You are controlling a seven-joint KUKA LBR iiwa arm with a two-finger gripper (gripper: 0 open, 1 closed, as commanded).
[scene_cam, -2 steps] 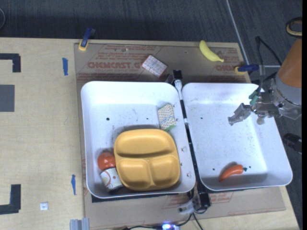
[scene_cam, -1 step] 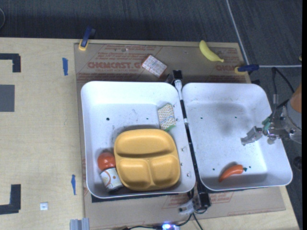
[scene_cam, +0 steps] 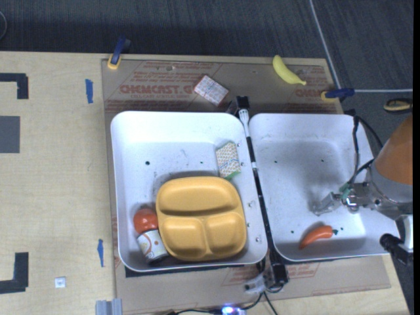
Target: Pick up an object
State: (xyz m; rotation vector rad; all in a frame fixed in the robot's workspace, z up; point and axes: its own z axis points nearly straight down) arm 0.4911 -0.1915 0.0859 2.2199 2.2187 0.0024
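With the orange carrot-shaped toy (scene_cam: 318, 235) lying near the front of the right white plastic bin (scene_cam: 289, 149), we should drop our two-finger gripper (scene_cam: 323, 205), whose open-or-shut state we cannot tell, straight down across its narrow middle.

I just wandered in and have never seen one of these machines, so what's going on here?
A robot arm reaches in from the right over the right bin. Its gripper sits low near the bin floor, just above an orange carrot-like toy, with nothing visibly between its fingers. The left bin holds a yellow divided tray, a small jar with a red top and a patterned packet. A banana lies outside the bins.
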